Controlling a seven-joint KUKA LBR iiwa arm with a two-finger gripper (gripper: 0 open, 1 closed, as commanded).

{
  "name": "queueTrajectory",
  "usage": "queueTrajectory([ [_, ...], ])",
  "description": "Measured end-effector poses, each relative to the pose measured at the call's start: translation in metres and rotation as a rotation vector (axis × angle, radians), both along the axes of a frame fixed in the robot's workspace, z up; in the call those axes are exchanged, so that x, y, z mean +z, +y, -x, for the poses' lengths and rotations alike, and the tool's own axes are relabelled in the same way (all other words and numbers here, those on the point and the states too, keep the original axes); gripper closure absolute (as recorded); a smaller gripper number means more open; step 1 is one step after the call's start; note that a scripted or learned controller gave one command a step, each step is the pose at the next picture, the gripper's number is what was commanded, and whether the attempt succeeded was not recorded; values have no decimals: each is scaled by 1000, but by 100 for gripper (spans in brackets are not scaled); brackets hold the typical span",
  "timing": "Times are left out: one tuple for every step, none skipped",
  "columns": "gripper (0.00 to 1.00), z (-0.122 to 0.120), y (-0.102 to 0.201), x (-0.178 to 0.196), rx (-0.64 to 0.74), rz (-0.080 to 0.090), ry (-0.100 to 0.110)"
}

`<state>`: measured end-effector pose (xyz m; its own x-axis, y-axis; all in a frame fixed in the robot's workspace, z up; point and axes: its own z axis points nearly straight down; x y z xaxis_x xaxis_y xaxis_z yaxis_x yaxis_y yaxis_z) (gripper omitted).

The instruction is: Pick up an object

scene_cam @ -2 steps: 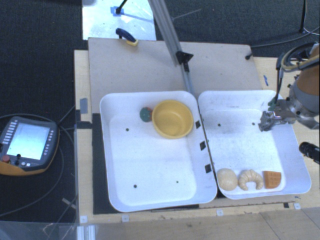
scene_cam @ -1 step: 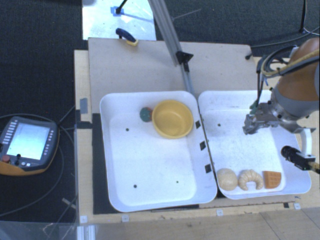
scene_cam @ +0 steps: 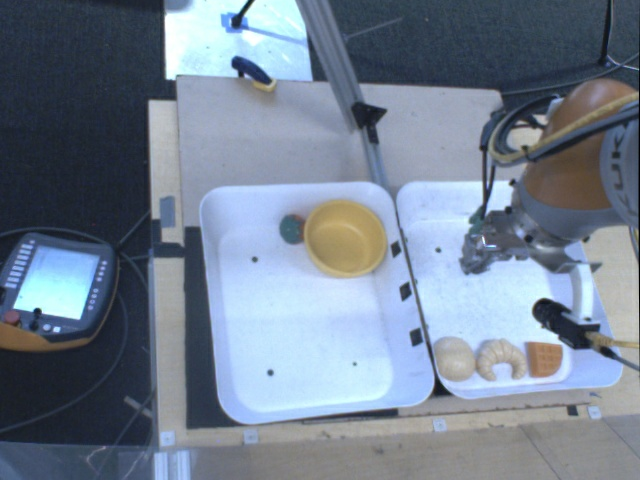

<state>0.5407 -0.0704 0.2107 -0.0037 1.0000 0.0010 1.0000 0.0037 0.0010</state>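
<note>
Objects to pick: three pale food-like pieces lie in a row along the near edge of the right bin (scene_cam: 440, 208): a round cream bun (scene_cam: 455, 358), a ridged croissant-shaped piece (scene_cam: 502, 359) and an orange-brown wedge (scene_cam: 544, 358), each just beside the next, the wedge toward the bin's near right corner.
Jaws: the gripper (scene_cam: 478, 256) hangs over the middle of the right bin, well apart from the row; whether the jaws are open or closed cannot be told at this slant, and nothing is seen between them.
Arm: the arm (scene_cam: 580, 158) comes in from the right, its orange band bulging over the right bin's far right part, the wrist bent down and leftward, with black cables looping above it.
Left bin: the left bin (scene_cam: 230, 368) holds a yellow bowl (scene_cam: 345, 238) near its far right corner, upright, with a small dark green ball (scene_cam: 291, 229) touching its left side.
Table: a handheld control pendant (scene_cam: 55, 290) lies off the table's left edge.
</note>
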Motion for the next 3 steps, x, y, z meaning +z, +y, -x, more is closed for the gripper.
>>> queueTrajectory([
  [100, 1, 44, -2, -1, 0, 0],
  [100, 3, 90, -2, 1, 0, 0],
  [100, 4, 139, 19, 1, 0, -1],
])
